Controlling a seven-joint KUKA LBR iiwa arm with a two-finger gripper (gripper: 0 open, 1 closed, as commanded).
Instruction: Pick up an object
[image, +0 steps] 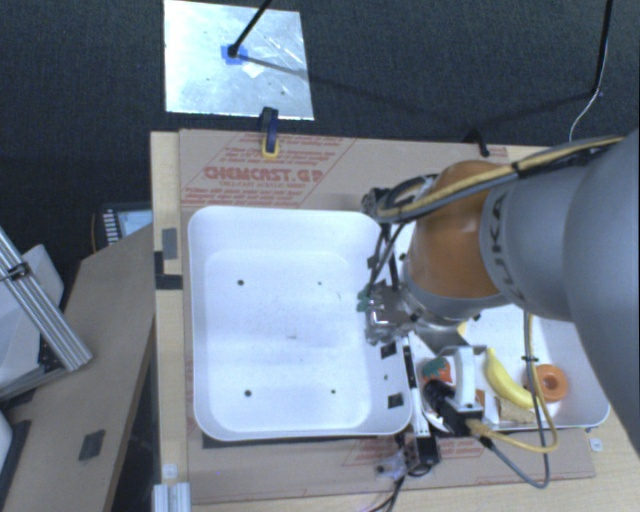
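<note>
The grey arm's two-finger gripper (385, 322) hangs at the right rim of the left shallow white plastic bin (280, 300); whether it is open or closed cannot be determined. A curved yellow banana (503, 380) and a small round orange object (550, 382) lie to the right of that bin, in the neighbouring white bin (585, 365).

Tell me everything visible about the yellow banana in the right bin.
The yellow banana is a smooth, curved fruit shape, possibly plastic, with a darker lower tip. It lies flat on the floor of the right white bin, near its front wall, and slants from upper left to lower right. The grey arm overhangs its upper end. A small orange round object sits close on its right; whether they touch is unclear.
</note>
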